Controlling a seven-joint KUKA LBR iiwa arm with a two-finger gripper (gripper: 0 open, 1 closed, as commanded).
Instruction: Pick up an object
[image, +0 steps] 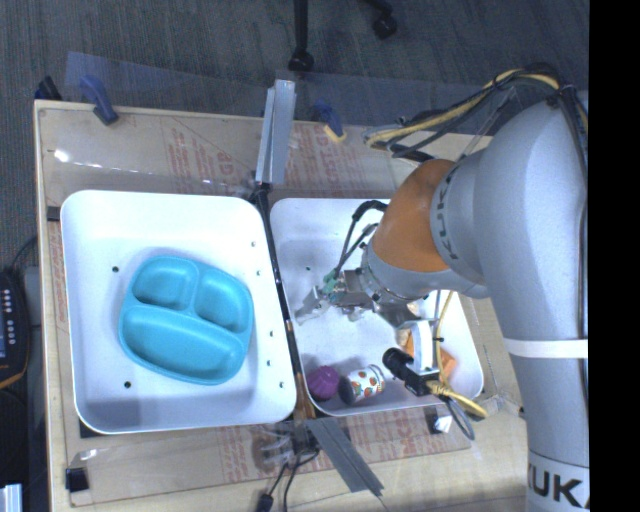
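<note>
A single fixed camera looks down from above the bench (180, 455) at a slant, far enough off to take in both white bins whole: the left bin (85, 300) and the right bin (300, 230) side by side. Dark floor (150, 40) runs along the top of the picture. The arm (530, 230) comes in from the right, large and close to the lens.

Big chunky grey KUKA arm (535, 250) fills the right of the frame, with an orange band (415, 225) at center right and white KUKA lettering bottom right. Yellow and black cables (450, 115) loop across its top, and a pale ring (545, 348) wraps the lower link.
</note>
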